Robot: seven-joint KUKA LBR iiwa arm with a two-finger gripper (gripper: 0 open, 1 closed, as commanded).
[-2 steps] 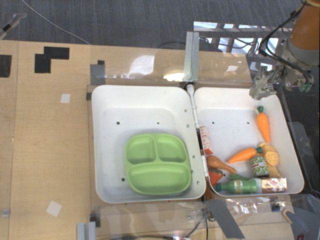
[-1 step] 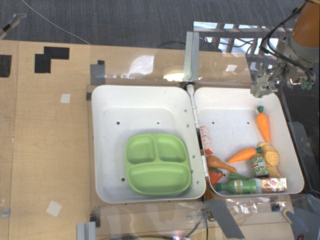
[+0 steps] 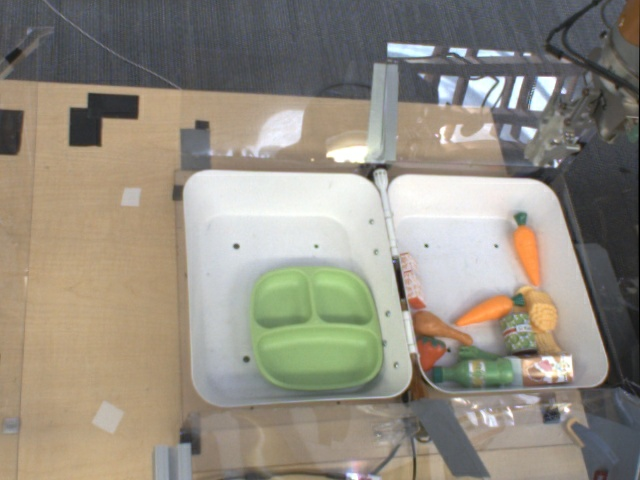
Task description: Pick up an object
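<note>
The gripper (image 3: 560,133) is hanging beyond the far right corner of the right-hand shallow white bin (image 3: 470,203); whether it is open I cannot tell. The upright orange plastic carrot (image 3: 526,248) is lying apart from the clutter, well nearer than that corner. Descending squarely over it is looking wisest.

Divided plate (image 3: 317,326) in left bin (image 3: 215,218); carrots (image 3: 527,252) in right bin (image 3: 450,218).
</note>
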